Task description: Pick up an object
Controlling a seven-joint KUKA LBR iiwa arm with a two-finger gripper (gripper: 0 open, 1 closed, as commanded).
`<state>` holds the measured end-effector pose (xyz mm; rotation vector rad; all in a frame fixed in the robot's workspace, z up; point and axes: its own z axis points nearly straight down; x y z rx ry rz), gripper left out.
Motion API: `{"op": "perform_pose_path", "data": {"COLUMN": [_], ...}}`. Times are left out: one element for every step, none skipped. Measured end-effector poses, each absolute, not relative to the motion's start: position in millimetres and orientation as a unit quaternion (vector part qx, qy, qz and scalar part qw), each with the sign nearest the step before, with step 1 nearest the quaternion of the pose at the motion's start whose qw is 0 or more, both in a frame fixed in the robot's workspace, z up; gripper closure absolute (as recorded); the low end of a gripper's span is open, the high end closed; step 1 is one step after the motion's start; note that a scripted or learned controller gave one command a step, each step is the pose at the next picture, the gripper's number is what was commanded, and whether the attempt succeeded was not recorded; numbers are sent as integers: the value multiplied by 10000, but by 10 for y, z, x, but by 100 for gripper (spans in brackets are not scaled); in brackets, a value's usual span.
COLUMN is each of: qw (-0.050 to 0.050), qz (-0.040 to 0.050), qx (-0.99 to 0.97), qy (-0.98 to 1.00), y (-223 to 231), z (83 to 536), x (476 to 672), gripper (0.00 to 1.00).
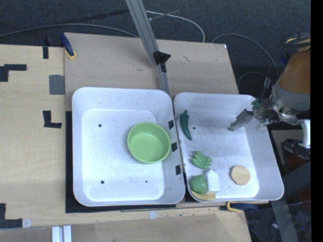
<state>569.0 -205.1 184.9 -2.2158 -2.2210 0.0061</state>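
hovering over the right bin point(262, 155) at the frame's right, the gripper point(236, 124) looks empty; i cannot tell its state. below it lie a tan disc point(240, 175), leafy green toy point(201, 160) and green pepper point(185, 124). left bin point(91, 150) holds a green bowl point(148, 142).

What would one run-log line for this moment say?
arm: over right bin | gripper: above bin floor, nothing visibly held | nearest: green pepper | left bin: green bowl
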Motion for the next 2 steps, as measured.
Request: {"op": "perform_pose_path", "data": {"qw": [26,-4], "qz": [22,10], "qx": [-7067,-7064], "qy": [-7075,-7078], "y": [-2076,-2069], "z": [1398,874], "x": [5641,5640], "gripper": [0,0]}}
